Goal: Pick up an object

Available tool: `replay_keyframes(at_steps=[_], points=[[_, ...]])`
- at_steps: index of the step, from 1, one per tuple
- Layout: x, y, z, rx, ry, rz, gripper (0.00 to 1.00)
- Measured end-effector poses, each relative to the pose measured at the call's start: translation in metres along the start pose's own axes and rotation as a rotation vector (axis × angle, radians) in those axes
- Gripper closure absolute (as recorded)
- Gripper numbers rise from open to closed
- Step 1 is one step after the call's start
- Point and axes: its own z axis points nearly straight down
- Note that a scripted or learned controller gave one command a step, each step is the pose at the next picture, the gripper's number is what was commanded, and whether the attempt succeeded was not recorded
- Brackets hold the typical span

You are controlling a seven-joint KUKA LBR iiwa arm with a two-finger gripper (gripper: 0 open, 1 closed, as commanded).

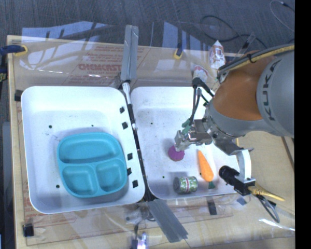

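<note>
The surface carries 2 shallow white bins side by side. The left bin (36, 113) holds a blue divided tray (91, 163) with 3 compartments, set toward its near half; bare floor lies around it along the far wall and left wall.

In the right bin (155, 108), the gripper (182, 140) sits low near the middle, directly over the far edge of a purple object (176, 153). Whether the fingers are released or clenched cannot be told; nothing is seen held between them.

An orange carrot (205, 166) lies just right of the purple object, and a small green can (185, 184) rests on its side near the near wall. The bin's far-left part is open floor. The grey arm (249, 100) covers the bin's right wall.
</note>
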Motion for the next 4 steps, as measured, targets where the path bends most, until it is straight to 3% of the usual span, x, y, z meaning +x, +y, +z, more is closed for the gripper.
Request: replay_keyframes(at_steps=[1, 2, 3, 4], points=[[-0.049, -0.002, -0.045, 0.001, -0.001, -0.103, 1.00], [-0.049, -0.002, -0.044, 0.001, -0.001, -0.104, 0.00], [-0.081, -0.005, 0.087, 0.005, 0.001, -0.057, 0.00], [-0.098, -0.004, 0.157, 0.001, 0.000, -0.116, 0.00]])
